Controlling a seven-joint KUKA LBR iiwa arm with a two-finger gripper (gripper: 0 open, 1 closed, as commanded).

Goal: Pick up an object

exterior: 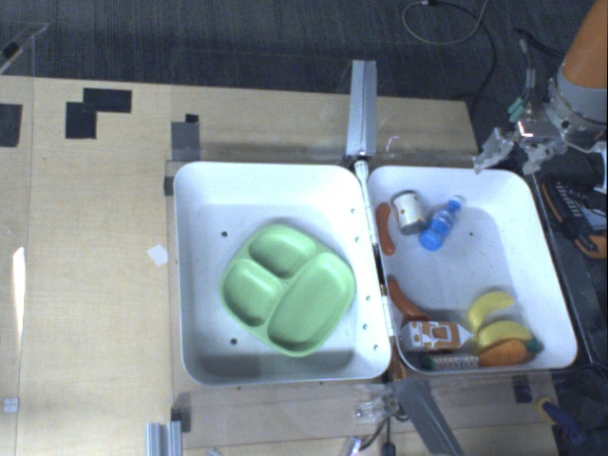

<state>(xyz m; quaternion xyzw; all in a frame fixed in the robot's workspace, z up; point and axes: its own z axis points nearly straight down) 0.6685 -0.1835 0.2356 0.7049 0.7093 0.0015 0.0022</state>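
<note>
Nearest you, a carrot [504,351], two bananas [491,305] and a carton [435,334] crowd the right bin's [532,207] front edge; your gripper [514,148] hangs spread apart, holding nothing, over the rear rim, beyond the bottle [440,225] and can [409,212].

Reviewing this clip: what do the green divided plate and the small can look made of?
Green divided plate: probably molded plastic, matte, judging by its uniform color, soft rounded ridges and weak highlights. Small can: likely metal, since its end looks silvery and reflective, though a plastic toy is possible.
</note>
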